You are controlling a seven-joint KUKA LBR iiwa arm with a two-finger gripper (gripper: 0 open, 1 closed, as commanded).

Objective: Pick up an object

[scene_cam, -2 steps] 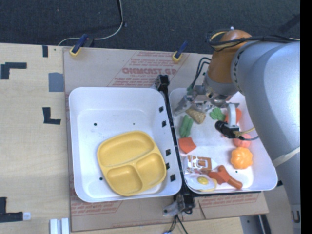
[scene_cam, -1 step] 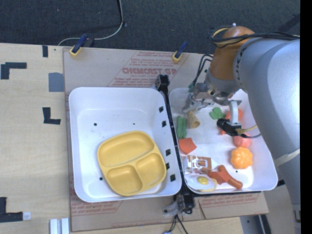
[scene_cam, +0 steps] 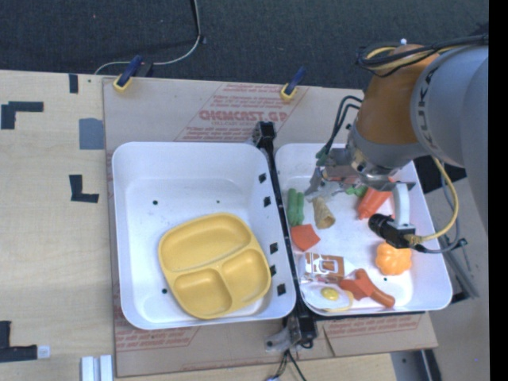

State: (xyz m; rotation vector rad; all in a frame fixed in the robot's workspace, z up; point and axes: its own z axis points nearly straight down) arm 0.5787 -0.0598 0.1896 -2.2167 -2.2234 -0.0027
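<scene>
My gripper (scene_cam: pixel 340 182) hangs low over the back middle of the right bin (scene_cam: pixel 435 288), below the orange wrist band. Just under and in front of it lies a tan cone-shaped piece (scene_cam: pixel 323 212). An orange carrot (scene_cam: pixel 369 202) lies right beside the gripper on its right, and a green vegetable (scene_cam: pixel 295 205) to its left by the bin wall. Nothing is visibly held.
The right bin also holds a red wedge (scene_cam: pixel 305 236), an orange fruit (scene_cam: pixel 394 259), a white-and-orange packet (scene_cam: pixel 324 266), a fried egg (scene_cam: pixel 331 296), an orange-red toy (scene_cam: pixel 367 286) and a white tube (scene_cam: pixel 402 201). A yellow divided plate (scene_cam: pixel 214 265) lies in the left bin (scene_cam: pixel 143 173).
</scene>
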